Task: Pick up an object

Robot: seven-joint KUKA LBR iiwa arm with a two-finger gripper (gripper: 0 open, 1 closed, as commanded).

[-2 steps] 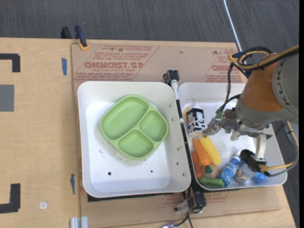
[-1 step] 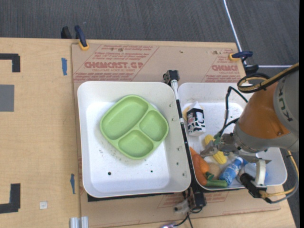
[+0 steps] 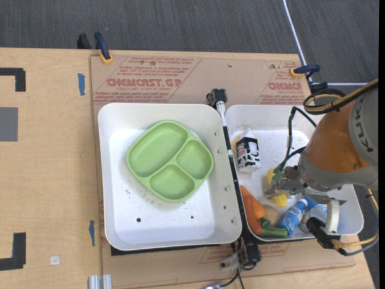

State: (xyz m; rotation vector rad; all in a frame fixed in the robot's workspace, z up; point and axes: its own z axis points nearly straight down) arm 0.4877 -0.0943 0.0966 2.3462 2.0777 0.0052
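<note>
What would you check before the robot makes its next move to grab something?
1. Hand over the right bin, where the objects lie: ok.
2. Something within reach: ok; a yellow piece, blue bottle and carrot sit near the hand.
3. One object singled out: not ok; they crowd together at the bin's near side.
4. Object between the fingers: cannot tell.
5. Black-and-white toy apart from the pile: ok.
6. Green plate in the left bin, out of the way: ok.
</note>
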